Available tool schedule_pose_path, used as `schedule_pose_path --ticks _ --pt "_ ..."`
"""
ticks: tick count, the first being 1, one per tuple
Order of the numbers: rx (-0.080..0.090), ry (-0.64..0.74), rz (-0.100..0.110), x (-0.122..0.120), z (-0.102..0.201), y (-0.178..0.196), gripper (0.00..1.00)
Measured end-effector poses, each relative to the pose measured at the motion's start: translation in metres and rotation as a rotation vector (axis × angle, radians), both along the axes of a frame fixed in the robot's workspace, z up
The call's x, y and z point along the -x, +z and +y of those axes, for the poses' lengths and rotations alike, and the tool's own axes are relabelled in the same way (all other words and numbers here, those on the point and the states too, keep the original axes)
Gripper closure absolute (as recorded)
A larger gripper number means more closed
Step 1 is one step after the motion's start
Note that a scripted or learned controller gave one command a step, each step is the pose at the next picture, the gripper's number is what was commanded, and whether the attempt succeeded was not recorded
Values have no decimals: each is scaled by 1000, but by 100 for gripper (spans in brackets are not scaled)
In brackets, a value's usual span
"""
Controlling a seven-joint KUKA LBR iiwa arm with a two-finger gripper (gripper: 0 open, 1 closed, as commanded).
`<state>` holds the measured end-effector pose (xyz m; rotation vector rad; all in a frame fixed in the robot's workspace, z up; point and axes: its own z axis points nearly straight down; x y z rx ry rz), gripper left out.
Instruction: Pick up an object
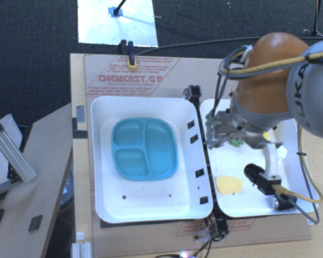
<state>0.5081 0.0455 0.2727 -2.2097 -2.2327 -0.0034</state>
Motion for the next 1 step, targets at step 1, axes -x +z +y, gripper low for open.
schedule_pose_path --ticks 1 --pt "0 -1 1 15 47 -13 100"
